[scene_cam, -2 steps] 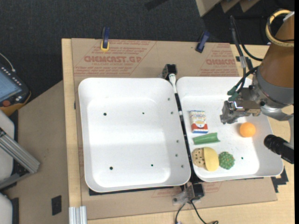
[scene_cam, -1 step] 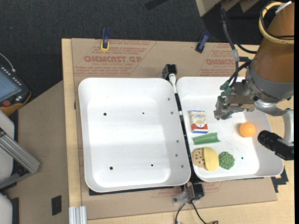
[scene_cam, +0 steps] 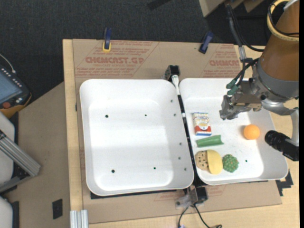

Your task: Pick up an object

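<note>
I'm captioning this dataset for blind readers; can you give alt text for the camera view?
A gripper hangs above the right bin, which holds a small carton, orange ball, green stick, cookie, yellow piece and green lump.

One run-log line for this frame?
gripper: over right bin, nothing seen held | nearest: carton | also: orange ball, green pepper | left bin

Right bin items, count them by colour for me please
Green: 2, a long green vegetable and a bumpy green ball
Orange: 1, orange ball
Yellow: 1, yellow piece
Tan: 1, cookie
White, red and blue: 1, small carton
Total: 6
</note>
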### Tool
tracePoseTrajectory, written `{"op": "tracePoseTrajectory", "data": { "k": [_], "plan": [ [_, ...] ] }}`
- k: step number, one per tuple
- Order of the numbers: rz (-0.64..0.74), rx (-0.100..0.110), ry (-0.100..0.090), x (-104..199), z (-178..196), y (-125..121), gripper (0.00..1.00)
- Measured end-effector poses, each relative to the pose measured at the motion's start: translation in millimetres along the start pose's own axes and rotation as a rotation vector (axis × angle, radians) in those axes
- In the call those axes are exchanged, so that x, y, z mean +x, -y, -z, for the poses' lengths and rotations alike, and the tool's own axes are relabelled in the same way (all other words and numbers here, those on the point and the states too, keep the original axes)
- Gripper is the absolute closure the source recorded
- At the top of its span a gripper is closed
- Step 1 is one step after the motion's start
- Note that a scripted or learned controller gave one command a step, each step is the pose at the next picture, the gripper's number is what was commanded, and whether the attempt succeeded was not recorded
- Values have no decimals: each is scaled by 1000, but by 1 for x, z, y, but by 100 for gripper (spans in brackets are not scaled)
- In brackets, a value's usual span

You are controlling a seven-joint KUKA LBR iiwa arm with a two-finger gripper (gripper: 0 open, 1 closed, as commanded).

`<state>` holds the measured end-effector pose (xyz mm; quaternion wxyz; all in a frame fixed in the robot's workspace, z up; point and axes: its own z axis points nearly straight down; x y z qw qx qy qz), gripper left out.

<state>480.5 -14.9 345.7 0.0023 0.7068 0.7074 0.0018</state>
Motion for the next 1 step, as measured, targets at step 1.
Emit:
{"op": "tracePoseTrajectory", "data": {
  "k": [1],
  "plan": [
    [-2,8,-1,2,-8,1,100]
  ]
}}
